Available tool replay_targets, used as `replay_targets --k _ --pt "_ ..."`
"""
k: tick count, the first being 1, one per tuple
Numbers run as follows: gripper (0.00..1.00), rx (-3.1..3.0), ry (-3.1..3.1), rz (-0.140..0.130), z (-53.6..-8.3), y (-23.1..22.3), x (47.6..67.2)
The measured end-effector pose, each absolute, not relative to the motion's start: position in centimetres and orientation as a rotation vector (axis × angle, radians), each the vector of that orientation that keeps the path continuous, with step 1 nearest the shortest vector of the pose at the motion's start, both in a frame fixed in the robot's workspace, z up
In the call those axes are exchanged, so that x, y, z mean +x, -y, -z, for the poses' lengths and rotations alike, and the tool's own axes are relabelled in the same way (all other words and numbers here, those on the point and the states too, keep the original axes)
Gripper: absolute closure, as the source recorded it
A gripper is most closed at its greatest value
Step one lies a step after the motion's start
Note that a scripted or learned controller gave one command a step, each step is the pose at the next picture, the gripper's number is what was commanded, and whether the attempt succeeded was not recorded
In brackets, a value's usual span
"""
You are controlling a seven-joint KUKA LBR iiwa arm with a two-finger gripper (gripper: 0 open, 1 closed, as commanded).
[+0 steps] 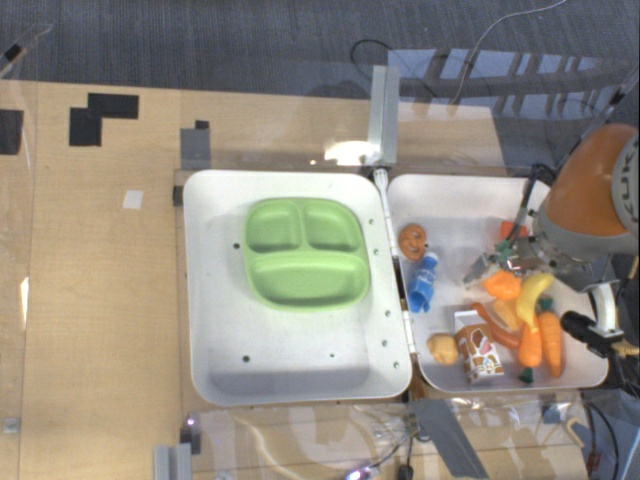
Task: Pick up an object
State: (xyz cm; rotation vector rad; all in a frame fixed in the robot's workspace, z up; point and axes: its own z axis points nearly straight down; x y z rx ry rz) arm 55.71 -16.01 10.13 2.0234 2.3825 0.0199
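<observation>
My gripper (pixel 497 261) hangs low in the right bin (pixel 455 203), reaching in from the right under the orange-banded wrist. It is just above an orange fruit (pixel 503 286) and next to a yellow banana (pixel 534 292). Below those lie two carrots (pixel 541 344), a red sausage (pixel 497 324) and a brown carton (pixel 480 349). Farther left are a blue bottle (pixel 422 282), a small orange-brown ball (pixel 412 237) and a tan potato-like piece (pixel 442 346). No object is visibly lifted.
The left bin (pixel 215 348) holds a green divided plate (pixel 305 252). A raised divider (pixel 392 268) separates the two bins. The arm's body covers the right bin's far right corner. Cables run behind the bench.
</observation>
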Motion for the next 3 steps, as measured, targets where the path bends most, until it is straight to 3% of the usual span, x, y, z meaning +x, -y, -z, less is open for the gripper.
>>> replay_targets --k 1,2,3 --pt "1.00 2.011 -2.405 -0.008 -21.3 13.3 60.4" --pt "1.00 2.278 -2.157 -0.005 -25.8 15.1 56.9" --pt "1.00 2.315 -2.123 -0.003 -21.7 8.5 58.4"
